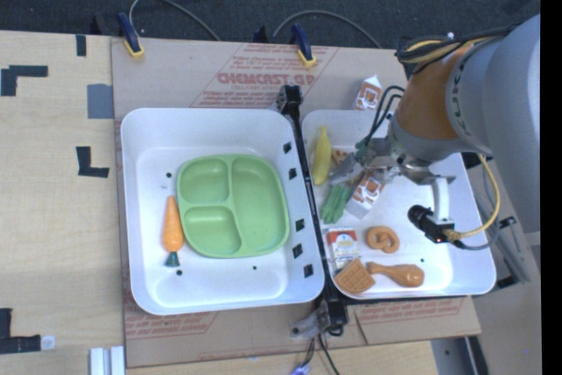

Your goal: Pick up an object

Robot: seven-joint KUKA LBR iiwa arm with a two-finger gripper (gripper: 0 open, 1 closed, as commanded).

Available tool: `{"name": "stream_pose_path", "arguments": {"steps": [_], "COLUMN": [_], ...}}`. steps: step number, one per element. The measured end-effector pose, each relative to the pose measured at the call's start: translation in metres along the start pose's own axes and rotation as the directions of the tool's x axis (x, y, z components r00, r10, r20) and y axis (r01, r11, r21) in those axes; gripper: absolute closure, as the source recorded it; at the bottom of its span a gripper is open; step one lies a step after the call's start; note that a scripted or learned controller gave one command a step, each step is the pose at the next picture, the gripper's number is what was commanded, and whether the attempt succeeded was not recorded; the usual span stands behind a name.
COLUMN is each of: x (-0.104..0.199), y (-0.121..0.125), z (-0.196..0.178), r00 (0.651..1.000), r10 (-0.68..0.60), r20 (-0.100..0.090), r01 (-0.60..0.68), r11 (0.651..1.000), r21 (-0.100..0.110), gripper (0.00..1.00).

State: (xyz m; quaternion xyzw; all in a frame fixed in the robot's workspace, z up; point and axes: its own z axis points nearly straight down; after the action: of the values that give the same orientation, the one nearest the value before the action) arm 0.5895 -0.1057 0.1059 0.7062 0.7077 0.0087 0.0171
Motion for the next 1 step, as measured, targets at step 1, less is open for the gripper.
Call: {"name": "stream_pose_path", "arguments": {"steps": [1], "x": [0.0000], "y": [0.0002], "z": [0.0006], "r00": [1.000], "r10": [0.001], "r20": [0.000], "r01": [-0.001], "r11": [1.000], "r21": [0.001], "gripper": [0.00]}}
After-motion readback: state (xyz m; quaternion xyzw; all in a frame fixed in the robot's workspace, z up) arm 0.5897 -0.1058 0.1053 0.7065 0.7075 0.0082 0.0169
